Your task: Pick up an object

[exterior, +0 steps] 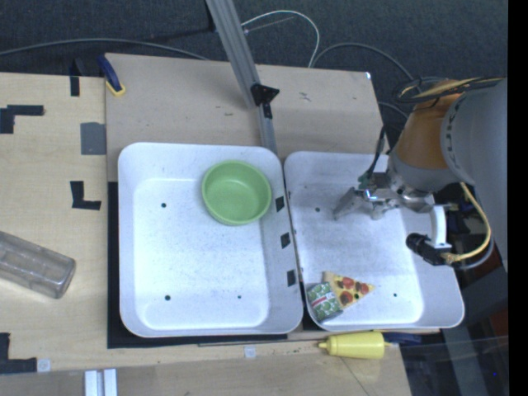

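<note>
Grey two-finger gripper (351, 205) over the right shallow white bin (412, 304), fingers seemingly spread and pinching nothing, flat pizza-slice toy (340, 292) near the front wall, round green plastic bowl (237, 192) in left white bin (148, 287)

The arm (483, 130) is a thick grey cylinder with a broad orange band (422, 134) above the wrist. The gripper (356, 205) is small, of silver metal. Yellow and black cables (472, 221) loop beside a black fitting with a white part.
</note>
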Controlling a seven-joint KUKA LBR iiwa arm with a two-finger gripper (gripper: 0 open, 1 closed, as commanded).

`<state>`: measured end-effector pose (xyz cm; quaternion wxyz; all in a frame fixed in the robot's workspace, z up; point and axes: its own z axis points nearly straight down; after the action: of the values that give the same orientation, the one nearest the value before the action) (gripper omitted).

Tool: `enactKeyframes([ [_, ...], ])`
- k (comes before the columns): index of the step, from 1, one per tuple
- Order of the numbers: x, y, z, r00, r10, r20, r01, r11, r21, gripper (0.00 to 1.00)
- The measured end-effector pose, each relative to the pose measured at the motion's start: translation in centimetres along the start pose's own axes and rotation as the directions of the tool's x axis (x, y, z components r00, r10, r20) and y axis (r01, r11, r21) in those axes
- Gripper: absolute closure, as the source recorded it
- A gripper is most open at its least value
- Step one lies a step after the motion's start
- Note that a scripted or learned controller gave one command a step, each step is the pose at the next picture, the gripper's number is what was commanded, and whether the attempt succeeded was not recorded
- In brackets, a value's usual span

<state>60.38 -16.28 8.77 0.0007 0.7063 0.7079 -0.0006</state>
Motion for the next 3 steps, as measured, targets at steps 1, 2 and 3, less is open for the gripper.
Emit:
enactKeyframes([
  [1,0.1,0.0,-1.1,1.000,-0.001,-0.002,0.001,1.000,0.003,1.00],
  [2,0.5,-0.5,-7.1,1.000,0.001,-0.001,-0.001,1.000,-0.004,1.00],
  [3,0.5,-0.4,-11.5,1.000,0.001,0.000,-0.001,1.000,-0.004,1.00],
])
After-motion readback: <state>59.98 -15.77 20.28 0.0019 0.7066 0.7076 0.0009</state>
